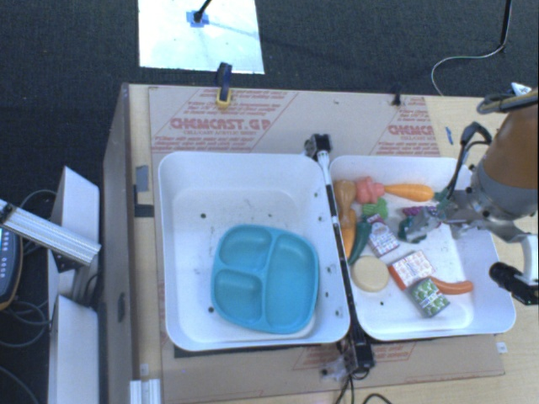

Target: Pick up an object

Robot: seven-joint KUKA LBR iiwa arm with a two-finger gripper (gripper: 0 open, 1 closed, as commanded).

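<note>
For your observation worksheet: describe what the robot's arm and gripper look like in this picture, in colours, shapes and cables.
The arm is rounded, with an orange band above a grey wrist. Dark cables loop beside it. The gripper looks like a small dark and metallic assembly; its finer details are too blurred to tell.

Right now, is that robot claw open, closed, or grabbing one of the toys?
Gripper: low over the right bin, among the toys; whether it grips anything cannot be told.

two white bins (181, 225), one blue tray (264, 279)
</note>
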